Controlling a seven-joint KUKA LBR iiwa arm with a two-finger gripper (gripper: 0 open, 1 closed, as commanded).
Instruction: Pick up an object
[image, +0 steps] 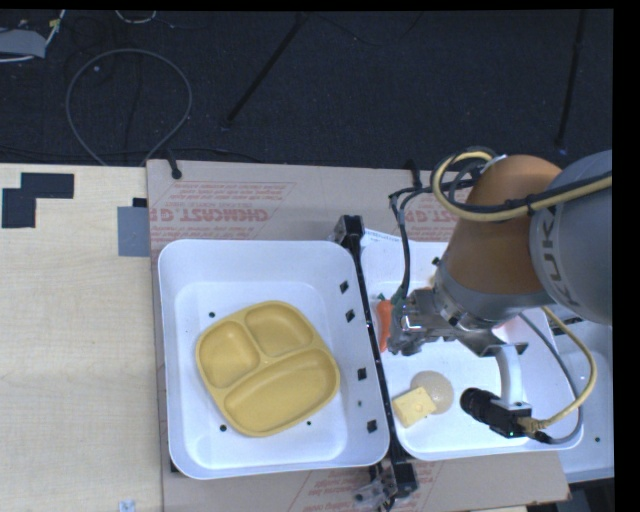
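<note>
A: Where the arm reaches in, item one?
B: Hand (398, 335), right bin (560, 445) (grip: cannot tell).
A: Objects?
B: Yellow block (413, 406) below hand; divided yellow plate (266, 367), left bin (190, 400).

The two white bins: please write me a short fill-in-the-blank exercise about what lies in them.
1. The divided plate in the left bin is ____ in colour.
2. That plate has ____ compartments.
3. The pale yellow block lies in the ____ bin.
4. The gripper hangs over the ____ bin.

Missing words: yellow; three; right; right
</note>
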